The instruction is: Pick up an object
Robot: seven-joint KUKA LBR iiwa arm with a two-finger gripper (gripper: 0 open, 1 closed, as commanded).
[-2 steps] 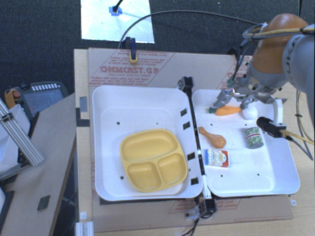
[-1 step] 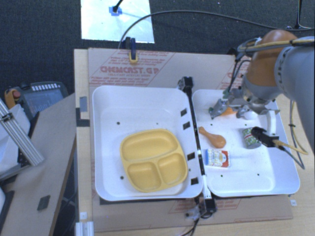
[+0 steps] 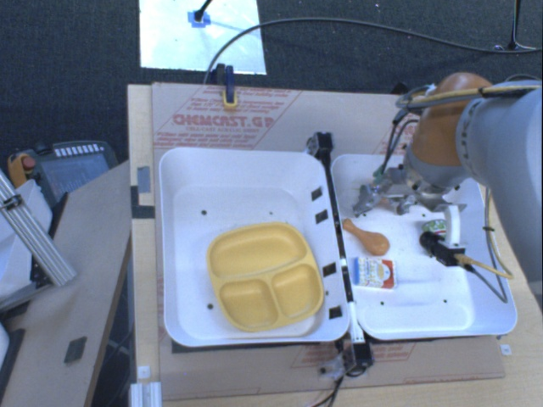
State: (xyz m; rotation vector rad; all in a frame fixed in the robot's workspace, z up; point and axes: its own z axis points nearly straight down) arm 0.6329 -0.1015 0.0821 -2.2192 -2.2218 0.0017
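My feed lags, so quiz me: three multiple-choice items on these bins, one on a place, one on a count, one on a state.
1. Where is the yellow tray?
A. left bin
B. right bin
C. on the cardboard

2. How many compartments does the tray have?
A. two
B. three
C. five

3. How does the brown spoon lie?
A. clamped in the tool
B. inside the tray
C. loose on the right bin floor

Key: 1 A, it sits in the left bin. 2 B, one long and two small. 3 C, the tool is above and apart from it.

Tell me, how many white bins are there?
2. The left bin holds a yellow tray. The right bin holds a wooden spoon and a small packet, under the arm.
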